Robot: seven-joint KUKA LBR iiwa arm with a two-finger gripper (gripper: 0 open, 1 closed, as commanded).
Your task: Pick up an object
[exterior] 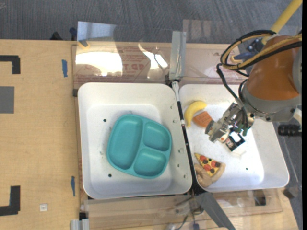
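Observation:
In the right bin (268,174) lie a yellow banana (194,110), an orange-red wedge (203,119) just beside it, and a pizza slice (209,166) near the front left. My gripper (219,133) hangs low over the middle of this bin, right of the orange-red wedge and above the pizza slice. Its metal fingers (214,131) point left and downward, and I see nothing between them. The left bin (91,104) holds a teal divided plate (139,145).
A grey divider (176,56) rises behind the seam between the two bins. The arm's orange band (273,73) and its cables loom over the right bin's back right corner. Wooden bench surface (33,128) stretches to the left.

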